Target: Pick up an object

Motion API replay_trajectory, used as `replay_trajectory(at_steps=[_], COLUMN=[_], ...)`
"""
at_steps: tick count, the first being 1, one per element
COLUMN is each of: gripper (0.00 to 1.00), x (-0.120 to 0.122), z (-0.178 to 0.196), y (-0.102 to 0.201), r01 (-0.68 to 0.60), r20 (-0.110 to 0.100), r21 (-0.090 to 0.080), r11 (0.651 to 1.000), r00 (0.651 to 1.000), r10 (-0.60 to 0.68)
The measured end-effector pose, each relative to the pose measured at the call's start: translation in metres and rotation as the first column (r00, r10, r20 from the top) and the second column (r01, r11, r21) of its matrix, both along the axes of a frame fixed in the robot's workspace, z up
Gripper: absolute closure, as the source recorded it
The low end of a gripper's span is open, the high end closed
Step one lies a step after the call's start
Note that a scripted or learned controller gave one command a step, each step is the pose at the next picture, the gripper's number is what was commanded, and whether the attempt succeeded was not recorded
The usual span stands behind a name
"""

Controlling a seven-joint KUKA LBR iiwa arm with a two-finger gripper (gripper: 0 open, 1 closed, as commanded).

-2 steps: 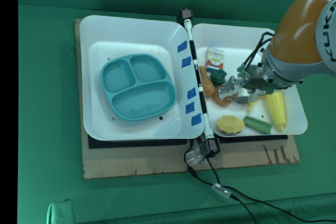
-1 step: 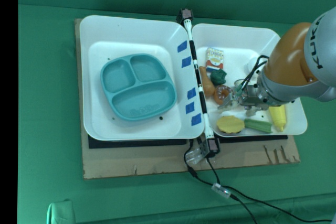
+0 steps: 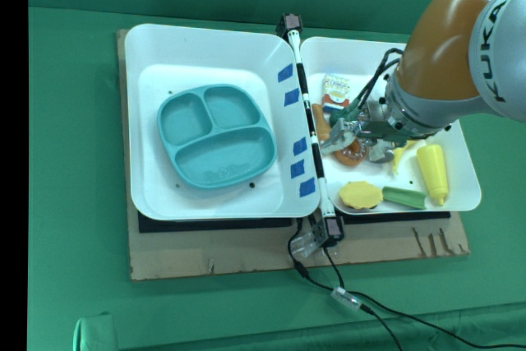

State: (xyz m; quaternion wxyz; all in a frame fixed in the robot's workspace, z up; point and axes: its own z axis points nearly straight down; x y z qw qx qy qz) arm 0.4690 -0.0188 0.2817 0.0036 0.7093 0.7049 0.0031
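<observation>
The gripper point(image 3: 355, 137) hangs low in the right bin point(image 3: 464, 195) over an orange-red toy point(image 3: 352, 155); whether it has closed on anything cannot be told, so no pick is confirmed. A yellow bottle point(image 3: 433, 170), green piece point(image 3: 403, 196) and burger point(image 3: 361, 195) crowd nearby; the teal plate point(image 3: 217, 137) lies apart.

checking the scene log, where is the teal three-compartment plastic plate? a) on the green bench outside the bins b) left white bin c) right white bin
b: the teal three-compartment plastic plate lies flat in the left white bin, apart from the toy food in the right white bin.
</observation>
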Motion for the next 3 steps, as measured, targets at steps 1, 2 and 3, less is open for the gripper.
replay_trajectory(at_steps=[1, 2, 3], gripper=[0.00, 0.00, 0.00], x=[0.010, 0.002, 0.000], z=[-0.050, -0.094, 0.000], y=[-0.078, -0.085, -0.017], r01=[0.002, 0.002, 0.000], r20=[-0.006, 0.008, 0.001], r21=[-0.002, -0.002, -0.001], r11=[1.000, 1.000, 1.000], r00=[1.000, 1.000, 1.000], r10=[-0.002, -0.002, 0.000])
